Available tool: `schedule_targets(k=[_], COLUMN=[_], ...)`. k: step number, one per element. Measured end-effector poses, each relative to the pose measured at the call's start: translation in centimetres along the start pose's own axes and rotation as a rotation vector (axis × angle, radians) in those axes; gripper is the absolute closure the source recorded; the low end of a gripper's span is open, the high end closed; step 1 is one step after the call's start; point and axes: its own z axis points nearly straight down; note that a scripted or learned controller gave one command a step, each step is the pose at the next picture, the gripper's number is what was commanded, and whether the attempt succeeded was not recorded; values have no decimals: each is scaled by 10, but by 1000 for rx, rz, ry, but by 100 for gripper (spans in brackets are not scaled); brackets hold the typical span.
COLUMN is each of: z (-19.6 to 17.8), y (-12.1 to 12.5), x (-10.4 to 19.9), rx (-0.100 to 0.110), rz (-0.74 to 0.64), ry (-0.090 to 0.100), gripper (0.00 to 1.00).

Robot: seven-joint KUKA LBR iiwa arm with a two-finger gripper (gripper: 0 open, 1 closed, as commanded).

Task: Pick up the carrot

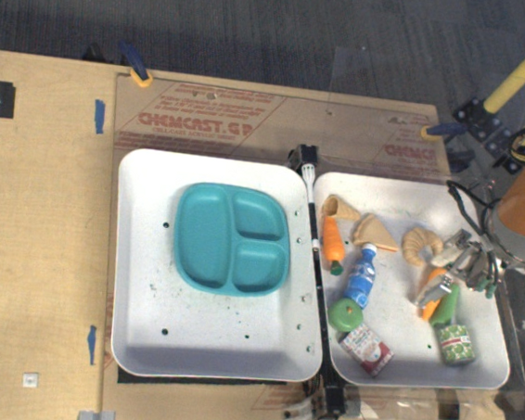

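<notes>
An orange carrot (333, 242) with a small green end lies along the left wall of the right bin (498, 318), pointing front to back. My gripper (443, 281) hangs low over the right part of that bin, well to the right of this carrot. Directly under the gripper lies a second orange piece with a green part (433, 310), partly hidden by it; I cannot tell whether it is held.
The right bin also holds a blue bottle (361, 276), a green round piece (346, 316), a red-and-white can (367, 348), a green can (455, 343), tan cones (372, 230) and a croissant (419, 242). A teal divided plate (233, 240) sits in the left bin (135, 266).
</notes>
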Motion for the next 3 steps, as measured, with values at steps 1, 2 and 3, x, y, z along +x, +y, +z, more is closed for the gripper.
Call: schedule_targets(k=[1, 2, 3], z=[-1, -1, -13], y=[-13, -17, -18], x=[32, 44, 41], rx=[-8, -11, -10], rz=[222, 728, 728], ry=[1, 4, -7], gripper=[0, 0, 100])
